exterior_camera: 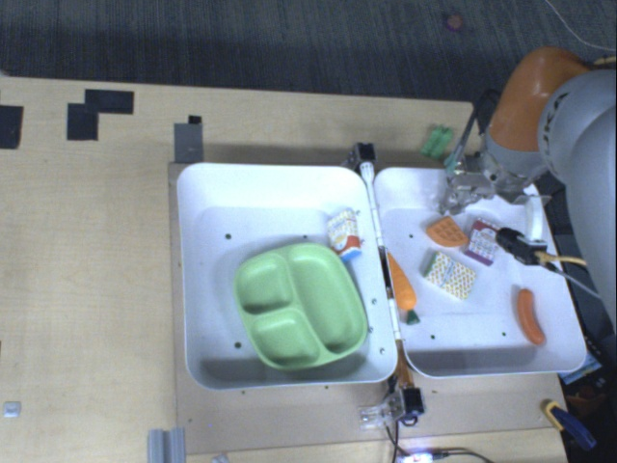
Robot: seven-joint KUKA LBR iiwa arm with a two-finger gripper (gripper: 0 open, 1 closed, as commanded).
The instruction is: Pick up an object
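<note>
My gripper (459, 199) hangs over the far part of the right bin (482, 360), just above an orange wafer-like piece (445, 231). Beside that piece lies a maroon packet (482, 243). A checkered square pad (451, 275) rests in the bin's middle. An orange carrot (402, 287) lies along the bin's left wall. A reddish sausage (529, 315) sits near the right wall. Nothing shows held in the gripper.
The left bin (207, 258) holds a green divided plate (301, 304) and a small white, red and blue packet (344, 231) at its far right. A green item (437, 143) lies on the bench behind the right bin.
</note>
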